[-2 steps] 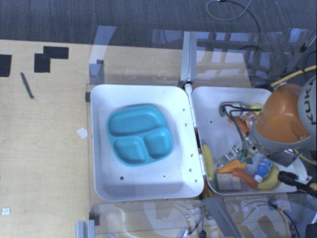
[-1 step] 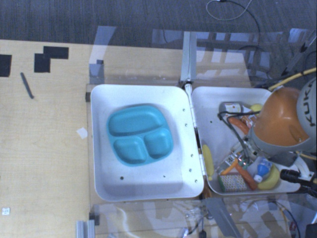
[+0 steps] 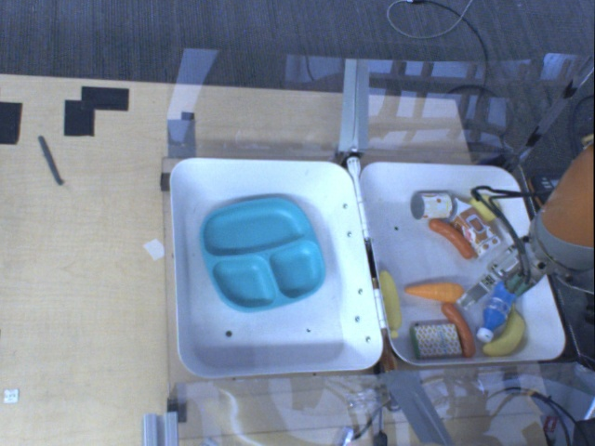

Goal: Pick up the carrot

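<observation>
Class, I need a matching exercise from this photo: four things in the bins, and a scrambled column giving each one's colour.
Things:
1. carrot
2. divided plate
3. banana
4. bottle

Colours:
A. yellow
B. blue with a white cap
C. orange
D. turquoise

Pairs: 1-C, 2-D, 3-A, 4-B

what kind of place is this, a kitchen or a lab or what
Most likely a robotics lab bench, not a kitchen. Two shallow white bins sit side by side on a wooden bench; the right one holds toy food such as a carrot and a banana, and loose cable trails over the carpet.
</observation>
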Controlling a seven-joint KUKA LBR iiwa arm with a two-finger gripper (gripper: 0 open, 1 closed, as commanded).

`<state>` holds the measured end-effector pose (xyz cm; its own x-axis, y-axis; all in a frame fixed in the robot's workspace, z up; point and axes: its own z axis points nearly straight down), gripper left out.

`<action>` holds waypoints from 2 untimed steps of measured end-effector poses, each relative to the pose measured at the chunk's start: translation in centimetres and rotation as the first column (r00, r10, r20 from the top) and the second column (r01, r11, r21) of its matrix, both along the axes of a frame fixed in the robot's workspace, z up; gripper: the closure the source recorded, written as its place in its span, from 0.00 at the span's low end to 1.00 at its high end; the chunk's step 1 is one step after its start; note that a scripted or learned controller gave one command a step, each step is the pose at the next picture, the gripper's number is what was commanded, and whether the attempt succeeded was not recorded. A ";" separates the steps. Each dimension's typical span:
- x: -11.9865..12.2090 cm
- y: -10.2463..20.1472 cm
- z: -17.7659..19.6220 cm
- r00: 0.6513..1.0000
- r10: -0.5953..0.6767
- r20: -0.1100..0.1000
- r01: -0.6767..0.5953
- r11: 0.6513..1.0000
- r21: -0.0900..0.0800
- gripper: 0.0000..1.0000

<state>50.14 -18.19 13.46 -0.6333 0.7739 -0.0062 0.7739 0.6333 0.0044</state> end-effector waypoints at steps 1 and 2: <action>6.0 3.8 -4.4 0.996 0.090 0.008 -0.090 0.996 -0.002 0.00; 6.2 4.0 -3.2 0.996 0.092 0.012 -0.092 0.996 0.000 1.00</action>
<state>56.31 -14.18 10.21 -0.7018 0.7122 -0.0142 0.7121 0.7020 0.0139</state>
